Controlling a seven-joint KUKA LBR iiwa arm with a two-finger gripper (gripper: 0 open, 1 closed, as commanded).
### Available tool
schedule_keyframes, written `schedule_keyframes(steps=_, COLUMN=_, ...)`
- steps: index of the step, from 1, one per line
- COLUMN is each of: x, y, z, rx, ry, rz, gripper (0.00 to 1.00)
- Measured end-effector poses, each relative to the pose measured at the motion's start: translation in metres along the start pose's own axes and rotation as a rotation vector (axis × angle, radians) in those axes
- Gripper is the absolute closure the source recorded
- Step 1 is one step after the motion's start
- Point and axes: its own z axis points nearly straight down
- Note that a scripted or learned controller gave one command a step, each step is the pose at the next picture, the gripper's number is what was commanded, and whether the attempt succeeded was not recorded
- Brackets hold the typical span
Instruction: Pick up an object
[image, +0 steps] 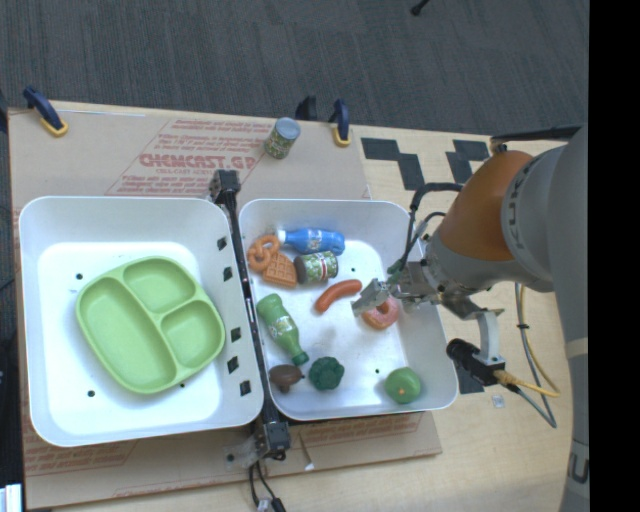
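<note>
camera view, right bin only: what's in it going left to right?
Green bottle → broccoli → sausage → pink donut, with the gripper over it → green apple. Pretzel, waffle, blue bottle and jar are bunched at the far end, so I've left them out.

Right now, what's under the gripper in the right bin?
A pink ring-shaped donut toy lies under the gripper near the right white bin's right wall. Its upper edge is covered, so contact can't be judged.

Red print ran across the brown cardboard sheet (190, 150) on the desk (480, 440) — it read "CHEMCAST", perhaps followed by "GP"; the smaller lines stayed illegible.
</note>
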Motion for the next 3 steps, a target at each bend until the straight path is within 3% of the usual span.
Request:
schedule_keyframes(steps=1, x=-0.001, y=0.049, z=0.036, rx=-0.003, ry=-0.001, rz=-0.002, gripper=0.00)
schedule_keyframes(steps=2, x=0.000, y=0.049, z=0.025, rx=-0.003, ry=0.000, rz=-0.005, gripper=1.00)
schedule_keyframes(steps=3, x=-0.001, y=-0.015, z=-0.091, rx=-0.005, ry=-0.002, rz=0.002, gripper=1.00)
